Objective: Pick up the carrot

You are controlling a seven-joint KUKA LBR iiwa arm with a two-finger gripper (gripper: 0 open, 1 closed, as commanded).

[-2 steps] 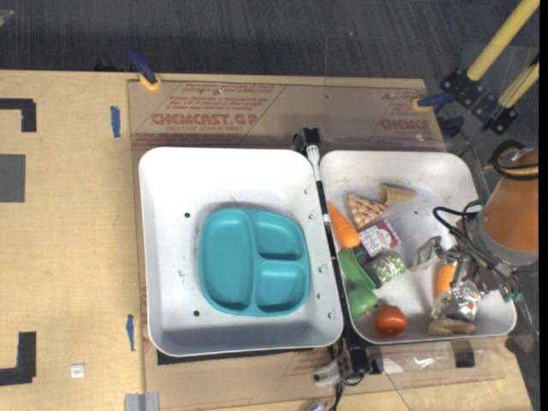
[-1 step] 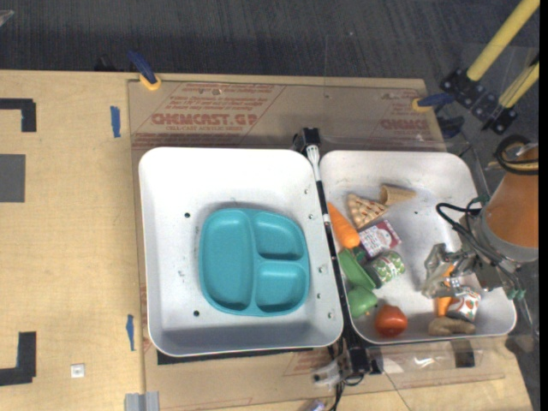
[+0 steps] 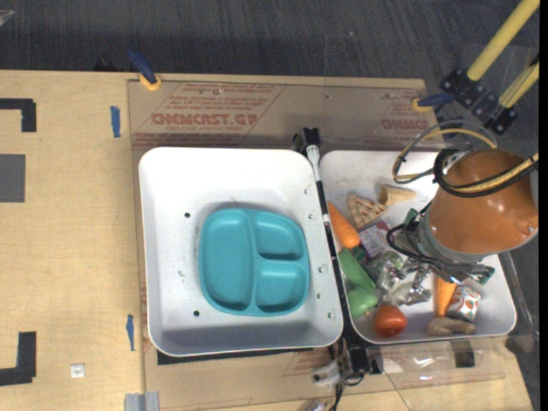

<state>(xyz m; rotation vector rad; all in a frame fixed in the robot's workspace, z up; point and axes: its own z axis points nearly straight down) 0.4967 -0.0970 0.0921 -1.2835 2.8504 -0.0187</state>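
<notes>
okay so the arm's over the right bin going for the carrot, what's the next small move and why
Probably a short shift toward the bins' divider. The gripper sits mid-bin over mixed clutter, while the carrot lies up-left of it against the right bin's left wall, apart from it. Another orange piece by the wrist could be mistaken for it.

one fixed camera | mounted above the table, looking down at a slant | far enough back to take in both white bins: left bin, right bin | dark floor along the top edge | arm enters from the right
</notes>
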